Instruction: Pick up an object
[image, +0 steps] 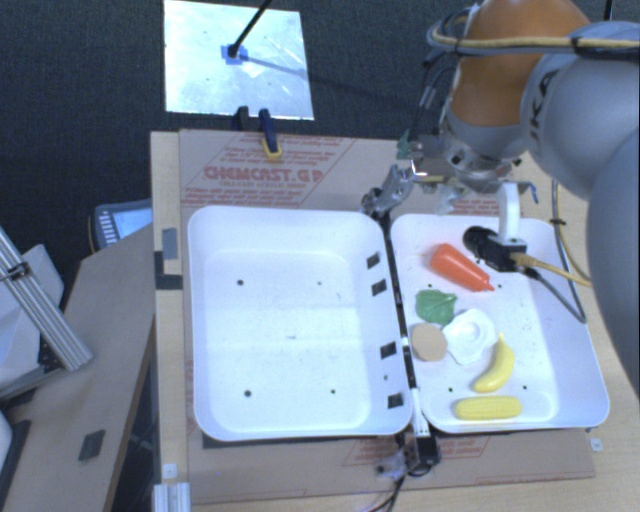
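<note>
The right bin (575, 375) holds several objects. An orange carrot (461, 267) lies near its back. Below it are a green leafy piece (435, 304), a tan round piece (430, 342), a white lumpy piece (470, 334), a yellow banana (496, 366) and a yellow corn cob (487, 407). My gripper (384, 198) hangs over the back rim where the two bins meet, up and to the left of the carrot. Nothing shows in its grasp.
The left bin (280, 320) lies beside the right one, with black clips along the shared divider (398, 320). A black fitting (492, 249) on a yellow cable sits just right of the carrot. The big grey arm (590, 120) looms over the right bin's back right.
</note>
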